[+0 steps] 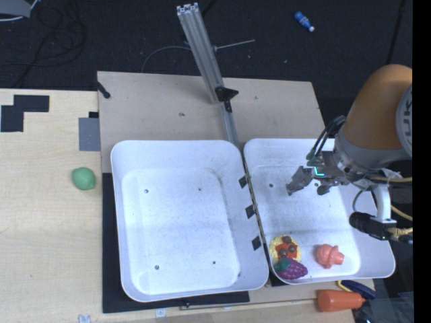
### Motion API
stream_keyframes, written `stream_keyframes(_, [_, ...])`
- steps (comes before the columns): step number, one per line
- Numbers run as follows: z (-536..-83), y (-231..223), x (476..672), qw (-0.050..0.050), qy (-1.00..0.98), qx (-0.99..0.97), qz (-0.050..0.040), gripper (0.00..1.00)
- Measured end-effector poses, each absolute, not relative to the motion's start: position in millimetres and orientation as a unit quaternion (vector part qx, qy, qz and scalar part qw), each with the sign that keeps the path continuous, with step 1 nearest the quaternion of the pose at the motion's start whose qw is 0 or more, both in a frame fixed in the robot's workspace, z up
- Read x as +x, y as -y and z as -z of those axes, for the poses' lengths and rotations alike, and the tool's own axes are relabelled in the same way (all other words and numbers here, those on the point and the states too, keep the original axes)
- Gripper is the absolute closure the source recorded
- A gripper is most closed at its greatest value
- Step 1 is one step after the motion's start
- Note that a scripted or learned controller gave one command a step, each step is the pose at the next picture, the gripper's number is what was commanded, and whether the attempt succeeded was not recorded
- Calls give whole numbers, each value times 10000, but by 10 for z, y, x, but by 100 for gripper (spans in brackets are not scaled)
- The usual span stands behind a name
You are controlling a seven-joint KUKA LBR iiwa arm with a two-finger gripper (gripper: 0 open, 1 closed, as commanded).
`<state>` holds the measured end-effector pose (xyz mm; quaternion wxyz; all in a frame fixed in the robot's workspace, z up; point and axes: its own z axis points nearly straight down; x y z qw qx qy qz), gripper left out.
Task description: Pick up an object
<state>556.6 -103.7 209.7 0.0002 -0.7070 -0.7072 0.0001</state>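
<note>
My gripper (310, 185) hangs over the middle of the right bin (269, 155), open, with nothing between its fingers. At that bin's front edge lie a yellow toy with red spots (285, 247), a purple grape-like toy (291, 270) touching it, and a salmon-pink toy (329, 255) to their right. All three sit well in front of the gripper, apart from it.
The left bin (128, 155) stands next to the right one, with black clips (249, 210) along the shared wall. A green ball (84, 178) rests on the bench far left. An orange object (339, 300) lies outside the right bin's front edge. A metal rail (205, 52) slants behind the bins.
</note>
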Motion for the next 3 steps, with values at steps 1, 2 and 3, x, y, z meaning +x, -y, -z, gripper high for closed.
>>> stream_keyframes(1, [-2097, 1037, 5565, 2, 7072, -7070, -2, 0])
stream_keyframes(2, [-1542, 968, 5485, 17, 7075, -7067, -14, 0])
stream_keyframes(3, [-1118, 970, 5463, 18, 7073, -7069, -14, 0])
